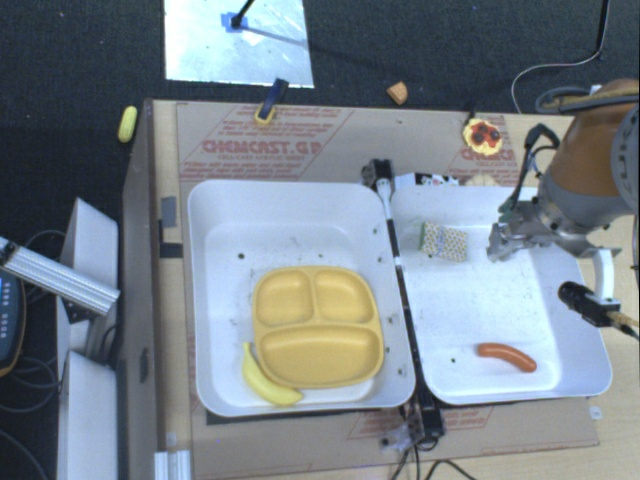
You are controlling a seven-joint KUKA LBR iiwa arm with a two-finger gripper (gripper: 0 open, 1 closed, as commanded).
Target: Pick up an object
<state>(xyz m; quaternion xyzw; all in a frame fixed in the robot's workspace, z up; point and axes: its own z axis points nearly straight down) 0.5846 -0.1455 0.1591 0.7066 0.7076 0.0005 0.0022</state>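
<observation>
In the right bin (440, 308) an orange-red sausage (506, 356) lies near the front, and a small speckled pale-green block (444, 241) rests near the back left. My gripper (503, 245) hangs over the right bin's back right part, right of the speckled block and well behind the sausage. Nothing shows between its tips. The left bin (225, 228) holds a yellow divided plate (318, 325) with a banana (263, 378) against its front left edge.
On the cardboard behind the bins lie a small toy pizza (483, 135), a yellow-and-blue tool (268, 103) and an orange bit (398, 92). A yellow piece (127, 123) sits on the dark floor at left. A black divider (393, 248) runs between the bins.
</observation>
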